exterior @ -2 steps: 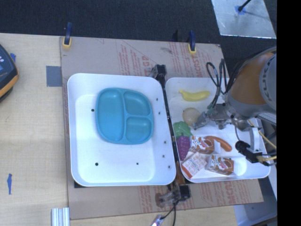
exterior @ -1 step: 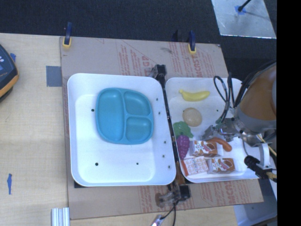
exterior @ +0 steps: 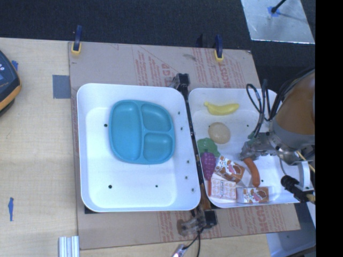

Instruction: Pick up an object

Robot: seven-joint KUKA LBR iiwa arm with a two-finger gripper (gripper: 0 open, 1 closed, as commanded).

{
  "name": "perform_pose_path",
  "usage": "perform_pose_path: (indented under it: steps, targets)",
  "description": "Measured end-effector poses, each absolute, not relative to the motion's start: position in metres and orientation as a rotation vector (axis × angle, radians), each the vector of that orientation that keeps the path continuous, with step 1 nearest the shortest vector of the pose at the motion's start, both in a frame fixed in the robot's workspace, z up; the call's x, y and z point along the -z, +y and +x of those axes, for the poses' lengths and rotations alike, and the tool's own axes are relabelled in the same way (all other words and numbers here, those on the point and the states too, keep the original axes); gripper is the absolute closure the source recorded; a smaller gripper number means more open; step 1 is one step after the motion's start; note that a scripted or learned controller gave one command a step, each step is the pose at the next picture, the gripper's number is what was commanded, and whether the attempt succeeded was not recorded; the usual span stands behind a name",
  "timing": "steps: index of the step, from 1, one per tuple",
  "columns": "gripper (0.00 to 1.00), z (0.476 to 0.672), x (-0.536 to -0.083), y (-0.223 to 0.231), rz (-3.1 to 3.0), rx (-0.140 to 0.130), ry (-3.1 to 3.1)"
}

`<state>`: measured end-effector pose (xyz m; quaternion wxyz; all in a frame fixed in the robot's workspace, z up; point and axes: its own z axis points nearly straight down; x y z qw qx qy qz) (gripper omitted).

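Observation:
The right bin (exterior: 242, 95) holds a yellow banana (exterior: 221, 108) at the back and a beige round piece (exterior: 218, 133) below it. A green item (exterior: 207, 145) and purple grapes (exterior: 208, 164) lie by the bin's left wall. Two red-and-white packets (exterior: 229, 170) (exterior: 252, 195) and a white packet (exterior: 221, 188) lie toward the front. An orange sausage (exterior: 252, 173) lies at a slant between them. My gripper (exterior: 251, 149) hangs low over the right side of this bin, just above the sausage's upper end. Nothing visibly sits in it.
The left bin (exterior: 91, 143) carries a blue divided plate (exterior: 142, 131). The grey arm with its orange band (exterior: 296, 111) covers the right bin's right edge, with black cables (exterior: 261, 103) looping above the gripper. A dark device (exterior: 6, 82) sits at the far left of the bench.

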<state>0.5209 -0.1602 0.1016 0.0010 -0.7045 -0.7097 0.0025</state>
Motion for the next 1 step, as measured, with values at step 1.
perform_pose_path:
  steps: [1]
  targets:
    - [1.0,0.5438,-0.1922,-0.0708,-2.214,0.0,-2.226]
